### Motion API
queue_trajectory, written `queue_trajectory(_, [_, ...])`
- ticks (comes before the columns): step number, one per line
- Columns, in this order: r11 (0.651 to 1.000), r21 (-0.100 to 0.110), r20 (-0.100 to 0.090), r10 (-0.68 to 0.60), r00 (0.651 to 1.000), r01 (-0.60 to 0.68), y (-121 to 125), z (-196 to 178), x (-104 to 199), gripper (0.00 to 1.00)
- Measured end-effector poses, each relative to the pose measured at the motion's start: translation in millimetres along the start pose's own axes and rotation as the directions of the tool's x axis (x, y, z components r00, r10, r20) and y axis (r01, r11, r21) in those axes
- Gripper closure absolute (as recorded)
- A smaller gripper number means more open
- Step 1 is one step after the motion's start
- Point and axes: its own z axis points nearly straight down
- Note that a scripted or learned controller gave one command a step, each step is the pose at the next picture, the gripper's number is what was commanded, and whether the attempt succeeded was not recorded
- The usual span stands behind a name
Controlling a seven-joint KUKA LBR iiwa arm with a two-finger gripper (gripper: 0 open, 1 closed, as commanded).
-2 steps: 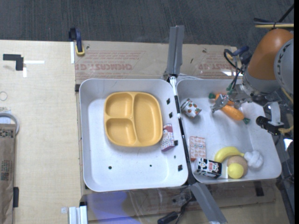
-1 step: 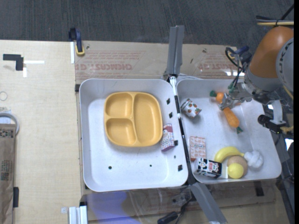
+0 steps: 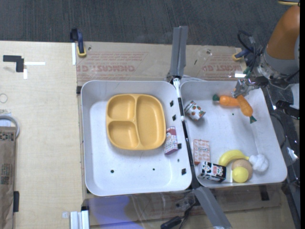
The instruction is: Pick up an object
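The arm reaches in at the upper right of the frame, its orange band near the top right corner, and the gripper hangs low over the upper right part of the right bin. Whether it is spread or pressed together cannot be told from this view, since the tip is small and cluttered with cables. Directly beneath and beside it lie two orange toy carrots, touching or overlapping each other near the bin's upper edge; nothing is visibly pinched. To the left in the same bin sits a small carton with red print, tilted. Lower down lies a flat orange-and-white packet, and in the lower right part a cluster: a black-and-white carton, a yellow banana, a yellow lemon-like ball and a white ruffled piece. The left bin holds a yellow divided plate, with a small pink-and-white packet just beside its right rim.
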Motion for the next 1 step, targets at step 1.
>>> queue_trajectory(1, [0.979, -0.001, 0.001, -0.205, 0.979, 0.205, 4.7, -33.6, 13.2, 1.00])
